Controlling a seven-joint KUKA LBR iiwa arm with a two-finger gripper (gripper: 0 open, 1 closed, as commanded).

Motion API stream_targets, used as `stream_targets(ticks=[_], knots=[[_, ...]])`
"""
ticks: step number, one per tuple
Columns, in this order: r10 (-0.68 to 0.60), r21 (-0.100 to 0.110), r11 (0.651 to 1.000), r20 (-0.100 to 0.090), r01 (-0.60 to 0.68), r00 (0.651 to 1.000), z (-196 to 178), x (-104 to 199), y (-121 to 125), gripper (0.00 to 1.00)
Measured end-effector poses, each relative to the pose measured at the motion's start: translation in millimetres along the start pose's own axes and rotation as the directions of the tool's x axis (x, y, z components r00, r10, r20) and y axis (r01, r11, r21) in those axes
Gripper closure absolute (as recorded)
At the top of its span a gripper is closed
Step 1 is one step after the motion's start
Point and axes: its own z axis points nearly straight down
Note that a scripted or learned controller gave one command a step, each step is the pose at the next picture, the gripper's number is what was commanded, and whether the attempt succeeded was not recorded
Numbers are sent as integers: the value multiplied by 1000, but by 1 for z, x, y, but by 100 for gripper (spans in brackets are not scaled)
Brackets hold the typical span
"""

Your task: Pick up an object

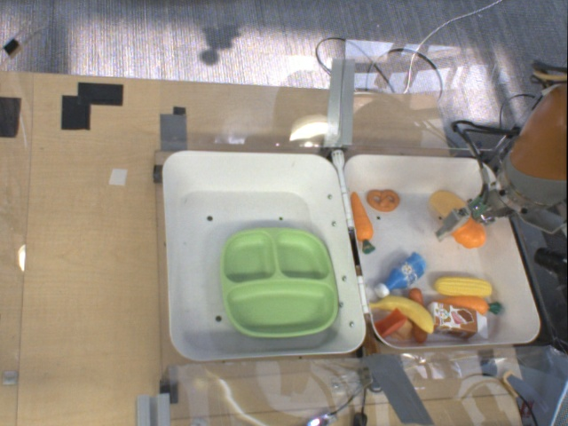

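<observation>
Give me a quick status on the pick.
Gripper low in right white bin, upper right. Small orange toy right beside it, grasp unconfirmed. Flat yellow-orange piece close alongside.

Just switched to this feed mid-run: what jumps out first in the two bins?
The big green divided plate lies in the left bin, in its lower half. The right bin holds a bright scatter of toy food: a carrot along its left wall, a pretzel near the top, and a banana, corn cob and blue bottle toward the bottom. The gripper reaches in from the right beside an orange toy.
</observation>
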Motion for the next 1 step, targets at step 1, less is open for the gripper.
stream_targets(ticks=[1], knots=[[54, -2, 999, 0, -54, 999, -73, 39, 85, 100]])
